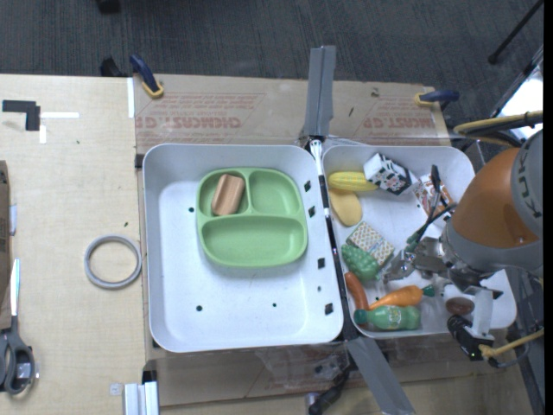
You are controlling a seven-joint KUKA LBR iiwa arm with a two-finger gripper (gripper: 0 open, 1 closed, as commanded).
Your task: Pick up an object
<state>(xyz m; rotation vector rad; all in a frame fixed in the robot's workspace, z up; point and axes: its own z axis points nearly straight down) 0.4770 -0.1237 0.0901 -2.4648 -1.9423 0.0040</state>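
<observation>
My gripper (404, 263) hangs low in the right bin (454, 157), below the grey arm with its orange band (488, 204). It sits just right of a green leafy toy (359, 261) and a checkered block (372, 239), and just above an orange carrot (400, 298). A green bottle-like toy (389, 318) lies under the carrot, and a red-orange piece (355, 290) to its left. Farther back are a yellow corn (348, 181), a pale yellow piece (346, 207) and a black-and-white toy (386, 173). I see nothing clearly held.
The left bin (164, 258) holds a green divided plate (253, 232) with a brown sausage-like piece (227, 194) in its back left section. A grey ring (113, 260) and scissors (15, 357) lie on the bench to the left. A brown object (460, 303) rests by the arm.
</observation>
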